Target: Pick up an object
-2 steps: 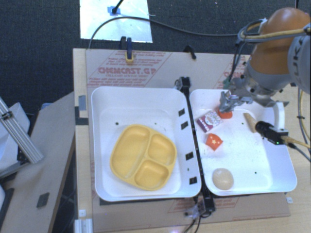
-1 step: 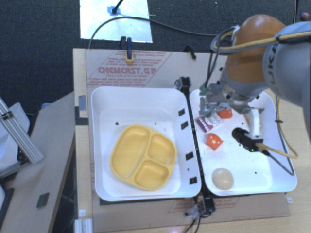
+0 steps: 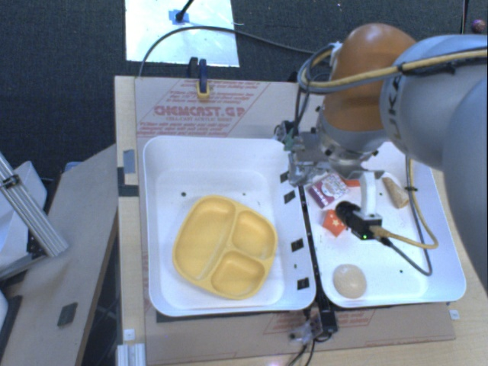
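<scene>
My gripper (image 3: 303, 168) hangs low over the left edge of the right bin (image 3: 427, 277), close to the wall between the two bins. A red and white packet (image 3: 326, 190) lies just right of it, partly under the wrist. Below that sits a small orange packet (image 3: 333, 221). A pale round ball (image 3: 350, 280) rests near the bin's front edge. A white stick (image 3: 369, 191) and a tan wedge (image 3: 395, 191) lie further right. Nothing shows held by the gripper.
The left bin (image 3: 164, 170) holds a yellow divided tray (image 3: 225, 245) in its middle. The grey arm with its orange band (image 3: 366, 59) covers the back of the right bin. Cardboard (image 3: 202, 105) lies behind the bins.
</scene>
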You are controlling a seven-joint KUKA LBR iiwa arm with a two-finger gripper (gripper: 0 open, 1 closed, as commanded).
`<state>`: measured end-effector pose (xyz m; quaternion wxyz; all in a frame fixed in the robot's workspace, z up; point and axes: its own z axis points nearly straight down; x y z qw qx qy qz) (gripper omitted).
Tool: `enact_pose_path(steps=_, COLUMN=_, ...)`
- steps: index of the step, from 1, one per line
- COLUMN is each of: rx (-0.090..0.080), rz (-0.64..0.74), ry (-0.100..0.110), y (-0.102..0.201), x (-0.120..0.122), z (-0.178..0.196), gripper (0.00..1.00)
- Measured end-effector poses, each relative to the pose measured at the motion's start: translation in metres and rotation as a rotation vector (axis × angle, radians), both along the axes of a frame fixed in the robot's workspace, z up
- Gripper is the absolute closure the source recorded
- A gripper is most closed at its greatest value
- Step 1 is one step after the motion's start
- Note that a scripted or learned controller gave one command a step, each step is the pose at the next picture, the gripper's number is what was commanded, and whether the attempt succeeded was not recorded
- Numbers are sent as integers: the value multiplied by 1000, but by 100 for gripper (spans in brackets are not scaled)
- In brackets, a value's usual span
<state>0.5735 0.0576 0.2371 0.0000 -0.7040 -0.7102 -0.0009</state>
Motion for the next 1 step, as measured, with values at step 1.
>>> enact_pose_path(steps=1, rx=0, rz=1, ry=2, y=50, x=-9, z=-14, gripper=100)
